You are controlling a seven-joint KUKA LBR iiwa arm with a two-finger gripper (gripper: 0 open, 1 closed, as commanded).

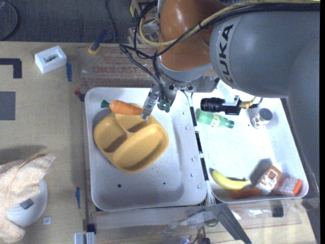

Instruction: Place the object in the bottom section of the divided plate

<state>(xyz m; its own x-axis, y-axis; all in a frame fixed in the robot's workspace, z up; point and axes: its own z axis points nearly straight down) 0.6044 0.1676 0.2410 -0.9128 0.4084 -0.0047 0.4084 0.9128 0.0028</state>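
Observation:
A yellow divided plate (pixel 133 142) lies in the left bin (pixel 152 187), towards its upper left. An orange carrot (pixel 125 108) with a green top rests at the plate's far rim, pointing right. My gripper (pixel 155 110) hangs just right of the carrot's tip, over the plate's upper right edge. It is open with nothing between its fingers. The left finger (pixel 149 105) reaches down close to the carrot's right end; I cannot tell whether it touches.
The right bin (pixel 254 146) holds a green bottle (pixel 214 119), a small round can (pixel 262 117), a banana (pixel 228 180), an orange-and-white carton (pixel 269 177) and an orange packet (pixel 290 186). A white cloth (pixel 20 179) lies left of the bins.

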